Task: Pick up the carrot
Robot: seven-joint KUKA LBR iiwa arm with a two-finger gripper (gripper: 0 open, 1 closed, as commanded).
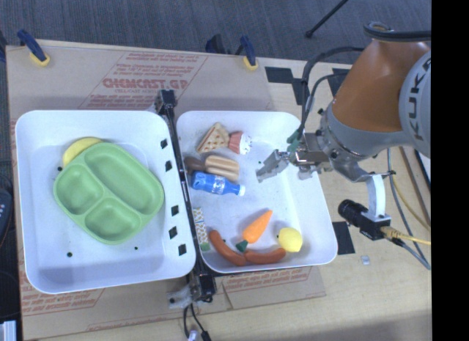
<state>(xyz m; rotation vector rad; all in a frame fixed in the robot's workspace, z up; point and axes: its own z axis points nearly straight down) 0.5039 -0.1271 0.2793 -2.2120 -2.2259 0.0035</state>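
Observation:
The carrot [257,226] is orange with a green top and lies slanted near the front of the right bin [314,215]. It sits between a yellow lemon [290,240] and a red sausage [236,252]. My gripper [267,166] hangs over the middle right of this bin, beyond the carrot and apart from it. It looks open, with nothing between its fingers.
A blue bottle [216,183], a hot dog bun [220,165], a sandwich wedge [212,139] and a small red-and-white piece [239,142] lie at the back of the right bin. The left bin [37,259] holds a green divided plate [108,191] and a yellow item [80,147].

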